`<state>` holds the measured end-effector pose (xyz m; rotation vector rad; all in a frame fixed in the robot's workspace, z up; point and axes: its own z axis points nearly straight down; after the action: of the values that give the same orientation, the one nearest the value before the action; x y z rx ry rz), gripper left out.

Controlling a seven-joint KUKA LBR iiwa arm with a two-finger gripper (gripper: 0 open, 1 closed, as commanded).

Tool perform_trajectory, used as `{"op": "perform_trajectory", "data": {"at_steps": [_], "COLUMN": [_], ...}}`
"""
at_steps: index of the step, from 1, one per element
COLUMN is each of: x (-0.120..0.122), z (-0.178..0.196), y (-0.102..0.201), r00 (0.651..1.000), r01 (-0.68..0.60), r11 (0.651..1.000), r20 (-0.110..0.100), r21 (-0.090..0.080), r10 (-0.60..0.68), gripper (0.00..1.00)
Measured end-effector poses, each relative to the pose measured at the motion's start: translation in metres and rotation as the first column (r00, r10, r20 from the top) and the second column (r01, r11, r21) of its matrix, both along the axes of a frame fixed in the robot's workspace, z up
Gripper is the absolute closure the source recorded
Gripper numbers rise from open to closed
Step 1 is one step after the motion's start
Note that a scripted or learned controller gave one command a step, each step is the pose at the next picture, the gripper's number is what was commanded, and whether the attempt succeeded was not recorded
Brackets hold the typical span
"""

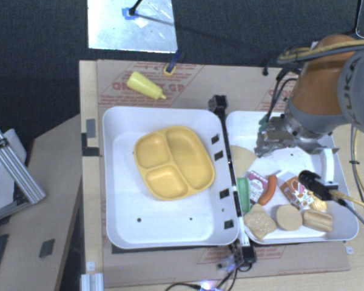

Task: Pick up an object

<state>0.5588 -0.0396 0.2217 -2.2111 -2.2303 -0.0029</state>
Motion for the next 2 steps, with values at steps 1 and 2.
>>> {"op": "perform_trajectory", "data": {"at_steps": [1,2], "x": [-0.016,-0.023], "z": [0.012,-0.008], "y": [0.052,0.067], "r00": [1.000,1.000], "r01": [-0.001,0.002], "r11": [1.000,1.000], "r20": [0.001,-0.001], "r21": [0.001,-0.001], "r10": [0.001,-0.002], "gripper": [1.00,1.00]}}
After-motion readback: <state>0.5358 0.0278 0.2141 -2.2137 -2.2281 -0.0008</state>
